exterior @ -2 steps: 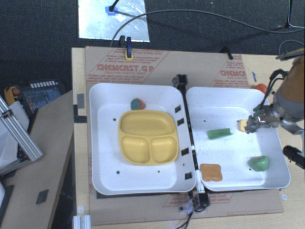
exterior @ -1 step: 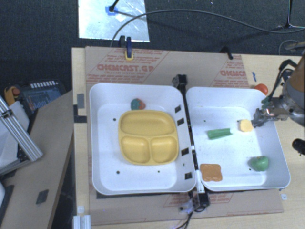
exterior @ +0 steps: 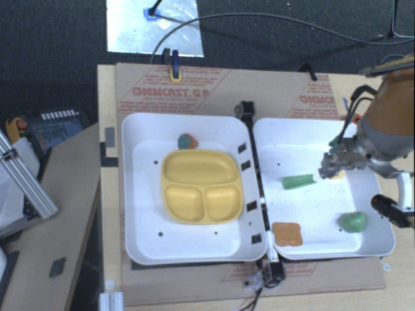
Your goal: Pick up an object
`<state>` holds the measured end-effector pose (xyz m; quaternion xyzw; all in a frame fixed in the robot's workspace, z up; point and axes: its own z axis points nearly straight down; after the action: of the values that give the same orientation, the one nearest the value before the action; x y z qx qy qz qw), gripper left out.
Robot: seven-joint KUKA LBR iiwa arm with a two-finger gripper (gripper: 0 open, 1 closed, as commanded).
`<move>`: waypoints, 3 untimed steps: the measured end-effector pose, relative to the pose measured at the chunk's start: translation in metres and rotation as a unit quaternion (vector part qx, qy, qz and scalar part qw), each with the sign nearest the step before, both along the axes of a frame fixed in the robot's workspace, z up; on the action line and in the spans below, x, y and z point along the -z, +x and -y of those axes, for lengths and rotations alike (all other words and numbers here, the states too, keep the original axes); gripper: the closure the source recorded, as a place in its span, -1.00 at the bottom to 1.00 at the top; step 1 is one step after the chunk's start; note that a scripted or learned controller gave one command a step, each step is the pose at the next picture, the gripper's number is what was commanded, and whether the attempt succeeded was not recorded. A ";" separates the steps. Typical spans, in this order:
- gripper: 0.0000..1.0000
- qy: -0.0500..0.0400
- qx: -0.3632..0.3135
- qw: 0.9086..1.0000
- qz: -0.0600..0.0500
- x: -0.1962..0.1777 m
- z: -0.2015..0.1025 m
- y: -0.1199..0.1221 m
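Two shallow white bins side by side on the bench (exterior: 194, 89).

In the left bin (exterior: 133, 173): a yellow three-compartment plate (exterior: 200, 185) near the middle, and just behind it, close to the far wall, a small teal-and-red object (exterior: 187, 141), too small to name.

In the right bin (exterior: 382, 241): a long green piece (exterior: 297, 181) lying flat left of centre; an orange flat piece (exterior: 287, 233) in the near left corner, beside the divider; a rounded green object (exterior: 353, 221) toward the near right wall. All three well apart.

Reaching in from the right, the grey arm with its orange band (exterior: 395, 102). Tool (exterior: 332, 167) low over the right bin, just right of the long green piece. Tool spread or pressed together: cannot tell, too dark and blurred. Nothing seen pinched in it.
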<state>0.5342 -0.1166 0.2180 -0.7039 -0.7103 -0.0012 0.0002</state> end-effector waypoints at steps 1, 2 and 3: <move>1.00 0.000 -0.001 1.000 0.001 -0.011 -0.057 -0.001; 1.00 0.000 0.000 1.000 0.000 0.000 -0.113 -0.007; 1.00 0.000 -0.001 1.000 0.000 -0.006 -0.164 -0.004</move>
<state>0.5300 0.0475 0.2240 -0.7034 -0.7108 -0.0013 0.0003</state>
